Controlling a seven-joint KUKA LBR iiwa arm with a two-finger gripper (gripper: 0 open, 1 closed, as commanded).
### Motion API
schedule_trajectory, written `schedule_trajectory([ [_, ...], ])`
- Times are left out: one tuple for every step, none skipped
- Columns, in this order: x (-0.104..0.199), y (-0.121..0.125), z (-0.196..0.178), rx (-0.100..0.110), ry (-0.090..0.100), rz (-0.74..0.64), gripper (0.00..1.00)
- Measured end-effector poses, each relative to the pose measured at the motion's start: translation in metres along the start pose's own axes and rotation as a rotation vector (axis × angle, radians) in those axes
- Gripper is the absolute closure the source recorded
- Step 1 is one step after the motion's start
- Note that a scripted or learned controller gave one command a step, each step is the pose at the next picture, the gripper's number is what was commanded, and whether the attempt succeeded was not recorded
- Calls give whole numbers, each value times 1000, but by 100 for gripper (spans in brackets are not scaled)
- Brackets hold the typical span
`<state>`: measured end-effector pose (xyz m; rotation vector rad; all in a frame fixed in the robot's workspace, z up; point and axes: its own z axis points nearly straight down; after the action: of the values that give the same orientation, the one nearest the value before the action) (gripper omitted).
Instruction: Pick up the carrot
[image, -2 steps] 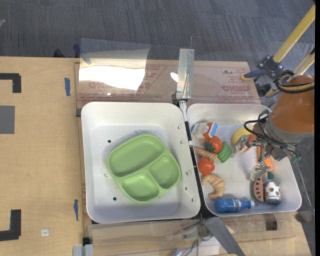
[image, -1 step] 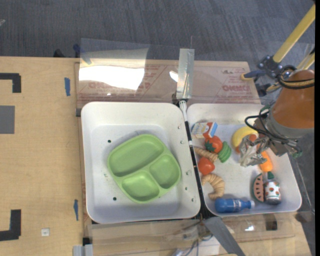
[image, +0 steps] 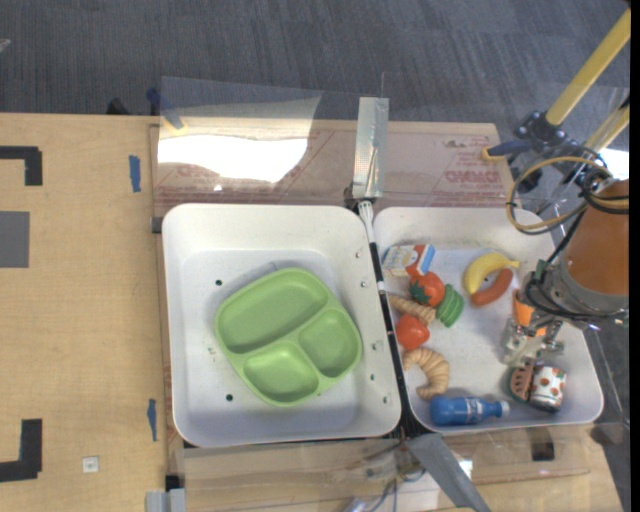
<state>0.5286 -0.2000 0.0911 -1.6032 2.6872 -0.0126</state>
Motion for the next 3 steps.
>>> schedule_trajectory([
  [39, 28, 0, 2, 1, -231, 100],
  [-11, 47, -1, 0, 3, -215, 100],
  [-23, -61, -16, -7, -1, -420, 100],
])
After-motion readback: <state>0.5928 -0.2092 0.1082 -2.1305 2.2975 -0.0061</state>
